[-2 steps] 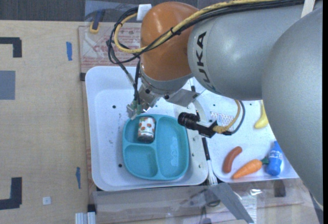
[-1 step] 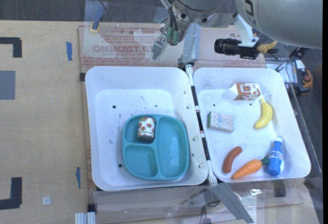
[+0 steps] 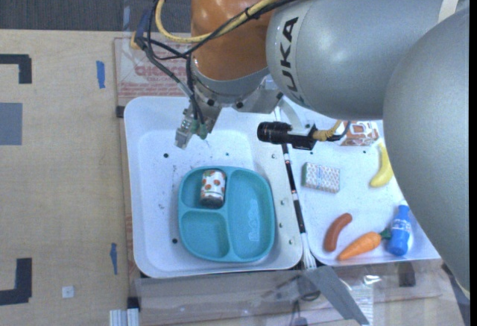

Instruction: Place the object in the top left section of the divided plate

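Observation:
A teal divided plate (image 3: 253,239) rests in the left white bin (image 3: 149,168). A small can with a red-spotted label (image 3: 212,188) lies in the plate's top left section. My gripper (image 3: 190,130) hangs above the bin floor just beyond the plate's upper left rim, up and left of the can. It holds nothing that I can see. The big grey arm with its orange band (image 3: 223,11) covers the back of both bins.
The right bin (image 3: 425,246) holds a patterned sponge (image 3: 321,177), a banana (image 3: 383,168), a sausage (image 3: 337,231), a carrot (image 3: 359,245), a blue bottle (image 3: 400,231) and a small printed box (image 3: 360,133). A black cylinder (image 3: 283,133) juts from the arm over the bin divider.

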Available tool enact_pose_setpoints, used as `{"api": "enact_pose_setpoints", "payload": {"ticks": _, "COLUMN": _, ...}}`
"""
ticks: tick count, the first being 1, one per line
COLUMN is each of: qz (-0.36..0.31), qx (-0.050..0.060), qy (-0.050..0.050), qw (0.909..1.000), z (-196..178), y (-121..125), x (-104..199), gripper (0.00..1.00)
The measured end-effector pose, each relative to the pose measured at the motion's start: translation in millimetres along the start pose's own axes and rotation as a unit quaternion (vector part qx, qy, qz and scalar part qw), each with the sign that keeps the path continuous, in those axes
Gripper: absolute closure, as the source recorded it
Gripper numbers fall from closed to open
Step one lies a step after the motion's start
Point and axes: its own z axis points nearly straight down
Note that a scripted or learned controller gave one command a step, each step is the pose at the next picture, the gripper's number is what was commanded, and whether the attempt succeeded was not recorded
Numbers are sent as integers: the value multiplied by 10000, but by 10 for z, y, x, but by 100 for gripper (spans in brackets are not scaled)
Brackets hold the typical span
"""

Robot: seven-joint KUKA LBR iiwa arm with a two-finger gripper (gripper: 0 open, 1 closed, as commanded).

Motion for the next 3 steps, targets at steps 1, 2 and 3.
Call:
{"api": "enact_pose_setpoints", "payload": {"ticks": 1, "qz": -2424, "qx": -26, "qy": -28, "qw": 9702, "z": -34, "y": 246, "x": -420, "gripper": 100}}
{"api": "enact_pose_setpoints", "payload": {"ticks": 2, "qz": -3784, "qx": -23, "qy": -24, "qw": 9256, "z": 1353, "y": 243, "x": -382, "gripper": 100}}
{"api": "enact_pose_setpoints", "payload": {"ticks": 3, "qz": -4869, "qx": -19, "qy": -33, "qw": 8734, "z": -876, "y": 52, "x": -591, "gripper": 100}}
